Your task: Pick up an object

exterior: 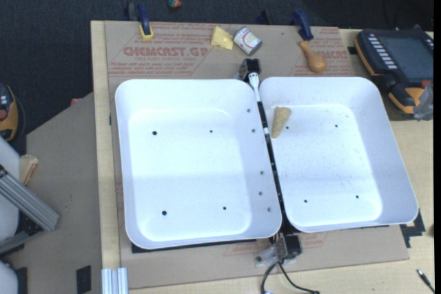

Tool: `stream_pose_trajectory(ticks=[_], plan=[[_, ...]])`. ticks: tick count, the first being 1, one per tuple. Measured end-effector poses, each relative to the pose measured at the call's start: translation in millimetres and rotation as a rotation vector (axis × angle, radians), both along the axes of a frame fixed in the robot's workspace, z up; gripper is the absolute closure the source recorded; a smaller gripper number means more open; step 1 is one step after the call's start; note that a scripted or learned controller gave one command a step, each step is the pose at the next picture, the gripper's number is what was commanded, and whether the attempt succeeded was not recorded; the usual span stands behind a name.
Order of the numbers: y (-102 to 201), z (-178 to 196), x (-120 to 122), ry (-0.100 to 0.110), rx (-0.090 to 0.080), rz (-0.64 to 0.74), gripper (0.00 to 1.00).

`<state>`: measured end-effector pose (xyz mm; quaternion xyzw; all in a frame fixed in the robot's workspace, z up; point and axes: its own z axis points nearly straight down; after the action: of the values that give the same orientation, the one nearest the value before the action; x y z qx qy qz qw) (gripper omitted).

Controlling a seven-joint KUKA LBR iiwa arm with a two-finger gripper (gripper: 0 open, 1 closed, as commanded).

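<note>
Cables [282, 272] trail off the near edge of the surface [344, 244], just in front of where the two white bins meet. Standing over it, I see the left bin [186, 162] with nothing on its floor but a few dark dots, and the right bin [337, 155] with one thing in it: a small tan wedge [280, 120], something like a piece of foam or bread, lying against the bin's left wall near the far corner, right beside the black strip that runs between the bins.

As far as the job goes, I'd say nothing is done yet. The wedge lies flat in the bin, untouched, and I cannot tell the state of the hand, open or closed, from where things stand. Everything is left: coming in over the right bin, going down on the wedge, closing and lifting.

What could get in the way, to my mind, is the wedge's place. It sits tight to the bin wall, so one side of it leaves little room for a finger to slide down.

Beyond the bins, on the brown board [165, 50], lie a yellow chunk [222, 38], a small boxy item [247, 40] just beside it and a wooden-handled tool [313, 58] near the right. Two blue clamps [143, 18] grip the far edge. A black control pad [396, 55] rests at far right.
</note>
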<state>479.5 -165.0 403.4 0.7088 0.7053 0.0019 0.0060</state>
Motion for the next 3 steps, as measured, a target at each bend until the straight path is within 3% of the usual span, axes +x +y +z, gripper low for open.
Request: stream_pose_trajectory(ticks=[1,2,3], plan=[[69,29,1,0.003,0.005,0.012,1.0],[116,30,58,0.005,0.005,0.011,1.0],[129,-54,3,0.024,0.007,0.004,1.0]])
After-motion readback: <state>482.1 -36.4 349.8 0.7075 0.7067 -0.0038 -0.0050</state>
